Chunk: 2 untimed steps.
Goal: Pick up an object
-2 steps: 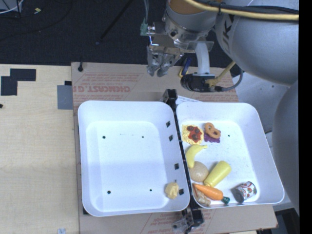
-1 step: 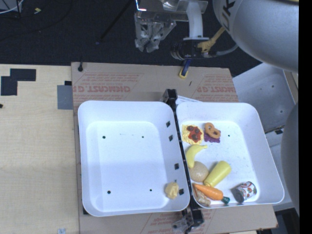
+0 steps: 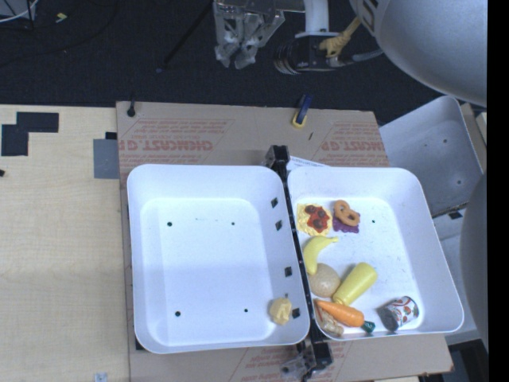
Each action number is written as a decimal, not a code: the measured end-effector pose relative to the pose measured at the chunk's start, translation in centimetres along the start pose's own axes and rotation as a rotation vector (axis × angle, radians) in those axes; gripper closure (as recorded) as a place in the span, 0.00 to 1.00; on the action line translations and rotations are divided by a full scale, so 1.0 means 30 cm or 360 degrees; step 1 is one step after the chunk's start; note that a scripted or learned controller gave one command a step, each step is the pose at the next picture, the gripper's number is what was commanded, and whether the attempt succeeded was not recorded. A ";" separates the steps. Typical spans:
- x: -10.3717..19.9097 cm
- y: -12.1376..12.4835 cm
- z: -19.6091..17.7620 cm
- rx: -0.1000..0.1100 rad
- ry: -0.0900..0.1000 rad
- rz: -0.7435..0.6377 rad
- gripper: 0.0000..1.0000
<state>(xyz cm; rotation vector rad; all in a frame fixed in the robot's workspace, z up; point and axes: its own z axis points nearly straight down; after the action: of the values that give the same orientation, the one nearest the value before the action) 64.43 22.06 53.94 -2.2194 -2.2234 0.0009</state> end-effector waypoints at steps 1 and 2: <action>-0.020 -0.009 0.758 0.0028 -0.0010 0.0003 1.00; 0.029 -0.001 0.103 -0.0024 0.0009 -0.0001 1.00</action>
<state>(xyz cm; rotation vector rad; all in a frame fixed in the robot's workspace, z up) 64.41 22.94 50.84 -2.2233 -2.2292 -0.0222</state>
